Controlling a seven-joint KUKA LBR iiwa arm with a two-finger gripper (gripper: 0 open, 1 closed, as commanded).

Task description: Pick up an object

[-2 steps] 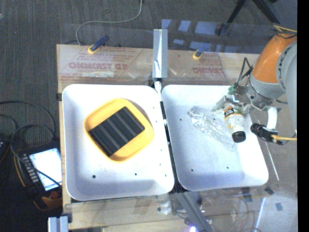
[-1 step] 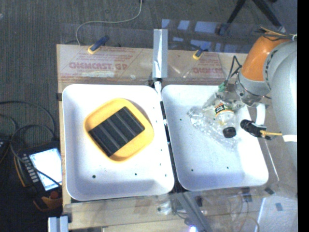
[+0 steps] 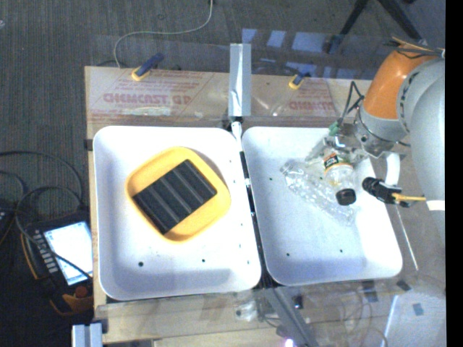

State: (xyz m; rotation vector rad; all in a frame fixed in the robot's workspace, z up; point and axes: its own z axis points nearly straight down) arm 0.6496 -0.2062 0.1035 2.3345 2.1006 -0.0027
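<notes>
Looking down on two shallow white bins side by side, taken here from left to right.

Far left: left bin (image 3: 108,215), holding a rounded yellow object (image 3: 147,177) with a black ridged panel on top. Lying flat near that bin's middle, tilted so the long side runs from lower left to upper right. Well apart from the arm.

Right of centre: right bin (image 3: 325,251), holding a crumpled clear plastic item (image 3: 307,179), seemingly a squashed bottle with a small label and a dark cap-like spot at its lower right end. Sitting in the upper half of that bin, stretching roughly from upper left to lower right.

Further right: gripper (image 3: 347,154), down at the upper right end of the clear plastic item, touching or just above it; hard to say which. Impossible to tell whether released or clenched, being masked by the wrist and the glare of the plastic. No sign of anything held.

Far right: grey arm with its orange band (image 3: 383,85), reaching in from the upper right of the frame.

Judging by this, nearest candidate by far: the clear plastic item, lying just left of and below the gripper, with its length angled away toward the bin's middle.
</notes>
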